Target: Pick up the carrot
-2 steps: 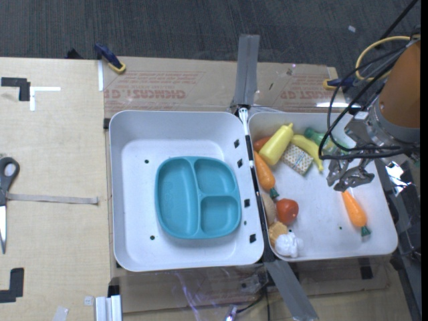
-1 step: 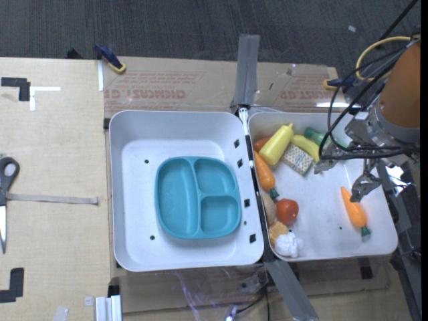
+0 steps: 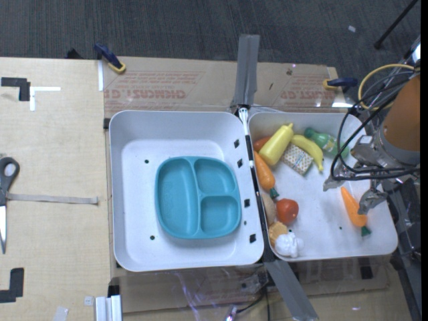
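An orange carrot (image 3: 352,207) with a green stub lies on the floor of the right bin (image 3: 314,246), near its right side. My gripper (image 3: 349,194) hangs right over the carrot's upper end, its two fingers spread wide, one finger (image 3: 331,183) to the left and the other to the right of it. The fingers do not press on the carrot. A second orange carrot-like piece (image 3: 265,171) lies along the bin's left wall.
The right bin also holds a yellow bottle (image 3: 277,144), a banana (image 3: 309,147), a green item (image 3: 322,139), a tan block (image 3: 297,159), a red tomato (image 3: 287,209) and a white object (image 3: 287,245). A blue divided plate (image 3: 198,197) sits in the left bin (image 3: 127,246).
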You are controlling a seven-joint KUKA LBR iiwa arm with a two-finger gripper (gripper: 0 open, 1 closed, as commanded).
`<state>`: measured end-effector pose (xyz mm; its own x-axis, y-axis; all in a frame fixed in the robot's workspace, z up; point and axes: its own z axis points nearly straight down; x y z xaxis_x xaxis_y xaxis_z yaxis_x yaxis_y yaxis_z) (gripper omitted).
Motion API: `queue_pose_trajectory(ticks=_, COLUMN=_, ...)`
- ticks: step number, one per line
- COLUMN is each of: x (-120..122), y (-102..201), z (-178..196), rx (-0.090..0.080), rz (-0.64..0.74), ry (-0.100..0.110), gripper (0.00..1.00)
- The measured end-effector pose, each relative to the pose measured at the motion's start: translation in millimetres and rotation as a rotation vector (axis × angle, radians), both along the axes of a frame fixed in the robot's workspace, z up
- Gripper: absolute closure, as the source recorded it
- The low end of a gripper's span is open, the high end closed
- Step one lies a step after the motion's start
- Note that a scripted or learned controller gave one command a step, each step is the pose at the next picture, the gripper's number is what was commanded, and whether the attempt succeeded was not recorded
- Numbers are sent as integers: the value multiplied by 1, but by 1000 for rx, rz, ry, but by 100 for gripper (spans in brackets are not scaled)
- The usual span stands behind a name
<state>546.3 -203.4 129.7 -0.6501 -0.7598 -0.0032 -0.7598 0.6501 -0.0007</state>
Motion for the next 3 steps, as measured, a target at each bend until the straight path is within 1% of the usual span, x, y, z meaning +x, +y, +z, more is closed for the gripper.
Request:
queue_pose_trajectory(ticks=1, x=-25, y=-10, z=-28, rx=-5, rz=7, ry=-18, gripper=0)
queue_pose_trajectory(ticks=2, x=-23, y=-9, z=-18, rx=-4, rz=6, ry=-22, gripper=100)
queue_pose_trajectory(ticks=3, x=-23, y=-9, z=-18, rx=-3, rz=6, ry=-22, gripper=0)
